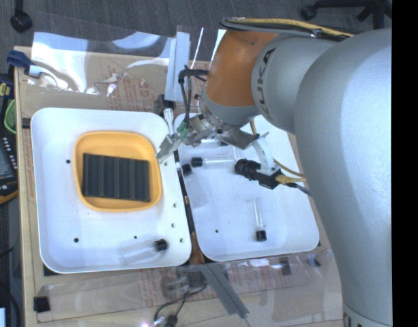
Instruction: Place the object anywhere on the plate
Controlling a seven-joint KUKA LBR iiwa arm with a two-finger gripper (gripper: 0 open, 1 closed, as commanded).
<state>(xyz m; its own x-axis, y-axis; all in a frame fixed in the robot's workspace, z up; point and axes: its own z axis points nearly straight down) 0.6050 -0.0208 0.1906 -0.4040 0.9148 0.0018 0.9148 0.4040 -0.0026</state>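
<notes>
- Several clear plastic tubes with black caps are the loose objects here. One tube (142, 250) lies in the left bin, near its front edge, resting on the white floor in front of the plate and apart from it.
- Another capped tube (258, 220) lies in the right bin, roughly in the middle toward the front, pointing front to back with its black cap at the near end.
- A third tube (207, 162) lies near the back of the right bin, just below the gripper, with a black cap at its left end.
- The plate (118, 146) is yellow with rounded corners, sitting in the left bin (52, 244) toward its back. A dark ribbed rectangular insert (117, 177) rests on it.
- The gripper (173, 144) hangs over the divide between the two bins, at the plate's right rim, tilted down and to the left. Whether its tips are apart or closed cannot be told, and nothing is visibly held.
- The arm (318, 101) comes in from the right, large and grey, bending across the right bin (297, 240). Its orange band (239, 70) sits just above the wrist, over that bin's back edge.
- A black cable connector (253, 170) hangs below the wrist over the right bin.
</notes>
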